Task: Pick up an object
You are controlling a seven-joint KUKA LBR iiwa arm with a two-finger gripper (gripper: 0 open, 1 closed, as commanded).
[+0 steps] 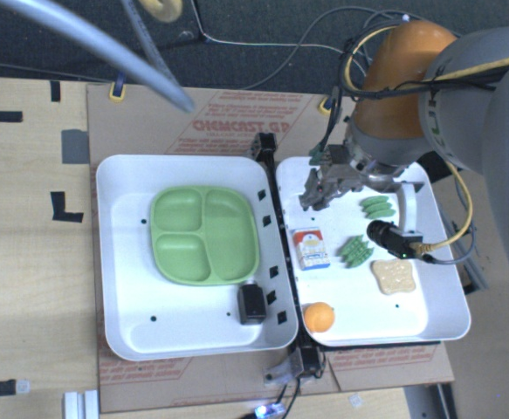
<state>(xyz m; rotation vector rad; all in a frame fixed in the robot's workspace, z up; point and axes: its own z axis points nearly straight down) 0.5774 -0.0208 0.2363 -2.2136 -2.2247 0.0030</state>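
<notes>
You're still at the approach step: pincer point(315, 197) hangs above the small carton point(310, 249) mid-frame in the right bin point(442, 321), can't tell its state, so drop straight down next.

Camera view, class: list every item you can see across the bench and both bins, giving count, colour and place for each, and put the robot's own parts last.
Left bin: one, white, left half of the bench.
Right bin: one, white, beside the left bin.
Divided plate: one, light green, middle of the left bin.
Small block: one, black, left bin near its lower right corner.
Carton: one, red and white, right bin near its left wall.
Orange: one, orange, lower left of the right bin.
Toast slice: one, tan, centre right of the right bin.
Leafy vegetable: one, green, between carton and toast.
Pea pod: one, green, upper part of the right bin.
Arm: one, grey with orange band, from the right.
Gripper: one, dark, above the right bin's upper left.
</notes>
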